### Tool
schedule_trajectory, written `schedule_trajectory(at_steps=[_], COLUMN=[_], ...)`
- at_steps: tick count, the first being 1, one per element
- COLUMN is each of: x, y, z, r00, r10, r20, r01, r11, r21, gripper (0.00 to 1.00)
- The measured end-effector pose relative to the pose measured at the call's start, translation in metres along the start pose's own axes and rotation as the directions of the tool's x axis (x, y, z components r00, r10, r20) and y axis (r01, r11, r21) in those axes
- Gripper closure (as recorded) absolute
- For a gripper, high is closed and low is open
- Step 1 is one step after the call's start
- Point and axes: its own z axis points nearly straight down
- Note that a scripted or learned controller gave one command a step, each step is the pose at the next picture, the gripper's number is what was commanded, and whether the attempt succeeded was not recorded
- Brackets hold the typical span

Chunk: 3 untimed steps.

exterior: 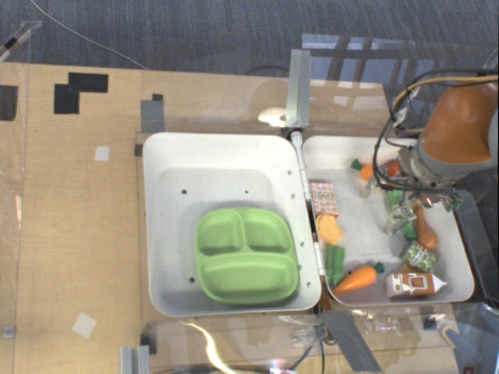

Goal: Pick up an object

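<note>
The arm reaches into the right bin (460,283), its gripper (401,216) low over the toys near a brown drumstick (425,227); whether it is wide, narrow or holding anything I cannot tell. A carrot (355,279) and carton (413,284) lie along the bin's near edge. The left bin (164,209) holds 1 green plate (245,254).

The wooden bench (70,232) carries two shallow white bins side by side, their inner rims touching or nearly so. The left bin (168,185) sits toward the bench's middle, the right bin (460,275) by its right end. Black patches (78,92) mark the far left of the benchtop, and small pale squares (102,153), perhaps tape, lie on the bare wood left of the bins.
</note>
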Motion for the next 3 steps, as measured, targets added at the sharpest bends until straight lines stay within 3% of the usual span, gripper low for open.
schedule_trajectory(at_steps=[1, 2, 3], x=[0.028, -0.061, -0.064], y=[0.018, 0.009, 0.008], z=[-0.001, 0.001, -0.014], r00=[1.000, 0.997, 0.997], r10=[-0.025, -0.083, -0.079], r20=[0.003, 0.002, 0.015], r01=[0.025, 0.083, 0.079], r11=[1.000, 0.997, 0.997], r21=[0.000, -0.004, 0.002], gripper=[0.00, 0.00, 1.00])
